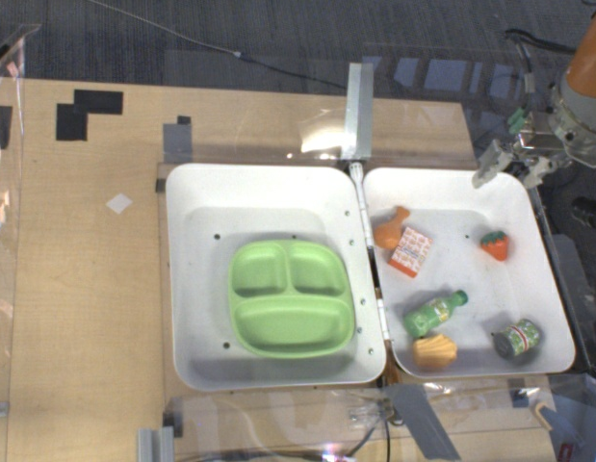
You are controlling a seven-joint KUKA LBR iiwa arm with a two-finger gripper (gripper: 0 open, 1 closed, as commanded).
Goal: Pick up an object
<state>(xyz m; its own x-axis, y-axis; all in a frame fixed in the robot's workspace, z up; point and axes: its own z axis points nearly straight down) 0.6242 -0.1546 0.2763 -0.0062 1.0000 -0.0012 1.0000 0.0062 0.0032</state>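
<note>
Tool (505, 162) hangs over the far right corner of the right bin (557, 296), holding nothing; I cannot tell how it is set. Every candidate object lies below in that bin: a strawberry (496, 245) near the right wall, a red-and-white packet (411, 251) touching an orange piece (390, 229) by the dividing wall, a green bottle (435, 312) just beside a yellow-orange item (435, 352) at the near edge, and a small can (517, 338) in the near right corner. The left bin (192, 287) carries a green divided plate (292, 297). Likely risks: the can or bottle rolling away under a descent, touching pairs blocking a clean close, or a strike on the bin wall beside the can.
</note>
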